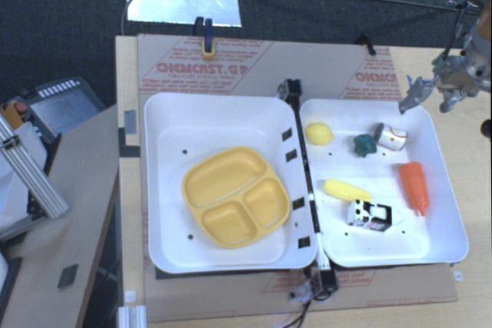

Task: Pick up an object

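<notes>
Your gripper [429, 94] hangs open and holding nothing over the right bin's [446, 188] far right corner; the carrot [413, 186] lies nearer you along that bin's right side.

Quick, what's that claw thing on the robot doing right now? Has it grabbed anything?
Pincer: open, holding nothing, up above the far right corner of the right bin; the toys lie loose in that bin.
</notes>
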